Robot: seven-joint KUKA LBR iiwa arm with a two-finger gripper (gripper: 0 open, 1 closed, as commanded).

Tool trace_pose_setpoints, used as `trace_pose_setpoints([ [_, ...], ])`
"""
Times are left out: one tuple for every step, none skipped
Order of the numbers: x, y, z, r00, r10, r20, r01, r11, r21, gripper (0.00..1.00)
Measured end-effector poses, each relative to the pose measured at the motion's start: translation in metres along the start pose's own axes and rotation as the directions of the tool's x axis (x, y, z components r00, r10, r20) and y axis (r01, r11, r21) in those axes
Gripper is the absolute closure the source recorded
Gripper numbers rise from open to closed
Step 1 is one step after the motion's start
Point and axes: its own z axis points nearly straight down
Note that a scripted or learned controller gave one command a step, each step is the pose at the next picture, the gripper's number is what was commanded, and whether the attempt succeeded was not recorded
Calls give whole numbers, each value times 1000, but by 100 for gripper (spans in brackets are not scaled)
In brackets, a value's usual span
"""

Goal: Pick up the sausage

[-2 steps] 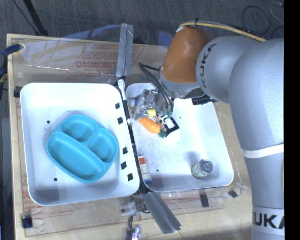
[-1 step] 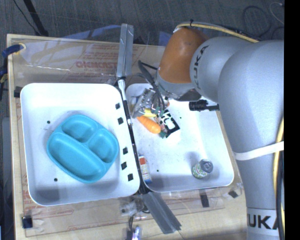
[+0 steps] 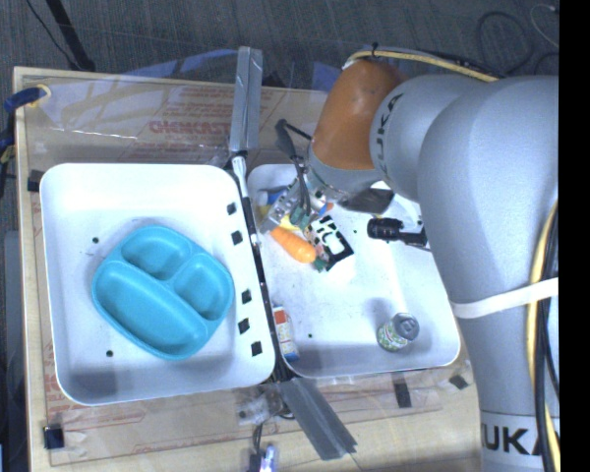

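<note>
While I hang over the far left corner of the right bin (image 3: 428, 352), my fingers (image 3: 301, 205) sit low among a small heap of things, and I cannot tell how wide they stand: my own wrist and the clutter hide the tips. Nothing I can see lies between them, so I claim no hold.

The sausage (image 3: 294, 245), as I judge it, is the orange, rounded piece just at 6 o'clock from my fingers, very near or perhaps touching them. Its long axis runs from about 10 to 4 o'clock. That is the relation the next move turns on: I would need to set my closing line across that axis, from 1 to 7 o'clock, and come down a little toward 6.

A black-and-white box (image 3: 327, 238) lies just at the sausage's 3 o'clock side, close enough to get caught in the grasp. A can (image 3: 398, 330) stands well apart, toward 5 o'clock in the same bin. The left bin (image 3: 69, 195) holds a blue tray (image 3: 163, 289), far off at 8 o'clock and no concern here.
</note>
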Motion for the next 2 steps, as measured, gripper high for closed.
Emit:
trace_pose_setpoints([
  [16, -5, -10, 946, 323, -14, -323, 946, 5, 100],
  [31, 58, -99, 963, 271, -10, -271, 963, -6, 100],
])
